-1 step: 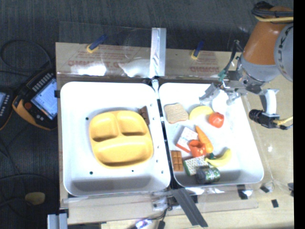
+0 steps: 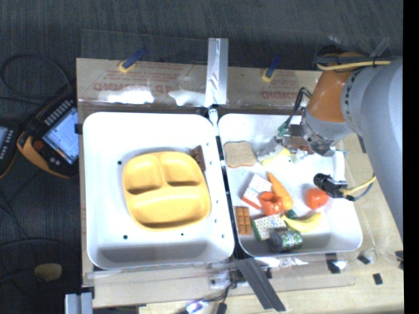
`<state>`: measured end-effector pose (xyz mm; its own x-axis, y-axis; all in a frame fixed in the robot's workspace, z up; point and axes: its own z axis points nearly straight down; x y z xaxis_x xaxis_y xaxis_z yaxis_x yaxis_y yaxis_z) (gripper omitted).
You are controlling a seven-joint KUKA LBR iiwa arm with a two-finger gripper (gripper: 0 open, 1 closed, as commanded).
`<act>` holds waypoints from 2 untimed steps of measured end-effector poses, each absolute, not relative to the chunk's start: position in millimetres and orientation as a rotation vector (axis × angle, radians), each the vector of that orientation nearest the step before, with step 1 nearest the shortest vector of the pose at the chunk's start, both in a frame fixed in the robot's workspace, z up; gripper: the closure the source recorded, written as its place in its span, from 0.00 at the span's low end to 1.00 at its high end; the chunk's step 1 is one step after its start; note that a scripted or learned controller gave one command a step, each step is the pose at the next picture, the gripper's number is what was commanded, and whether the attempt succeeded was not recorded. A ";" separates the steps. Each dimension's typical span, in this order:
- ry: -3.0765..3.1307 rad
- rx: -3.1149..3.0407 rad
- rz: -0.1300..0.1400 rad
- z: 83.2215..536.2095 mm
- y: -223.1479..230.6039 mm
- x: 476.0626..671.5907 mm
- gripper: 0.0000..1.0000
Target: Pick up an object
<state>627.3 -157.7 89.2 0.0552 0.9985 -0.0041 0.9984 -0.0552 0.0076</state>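
Two white bins are set side by side on a worktop [image 2: 91, 70], seen from above. At frame left, the left bin [image 2: 98, 241] holds one yellow tray [image 2: 167, 190], with one small brown piece [image 2: 198, 156] at its upper right corner. The right bin [image 2: 347, 231] holds the loose objects to be picked: one toast slice [image 2: 239, 154], one carrot [image 2: 279, 186], one red pepper [image 2: 272, 204], one waffle [image 2: 243, 220], one patterned block [image 2: 268, 226], one dark can [image 2: 285, 240], one banana [image 2: 303, 221], one tomato [image 2: 316, 198]. They are clustered at lower centre, probably left there as grasp choices. At upper right, the tool [image 2: 288, 138] is lowered into that bin's top edge, just right of the toast; whether it is spread or pinching cannot be told.
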 end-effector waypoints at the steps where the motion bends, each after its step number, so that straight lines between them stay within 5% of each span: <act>1: 2.299 2.131 0.007 89.5 -103.6 539.2 0.00; 2: 2.296 2.130 0.011 99.1 -104.0 540.6 1.00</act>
<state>540.6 -104.0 99.1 -0.0752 0.9972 -0.0025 0.9971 0.0752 0.0115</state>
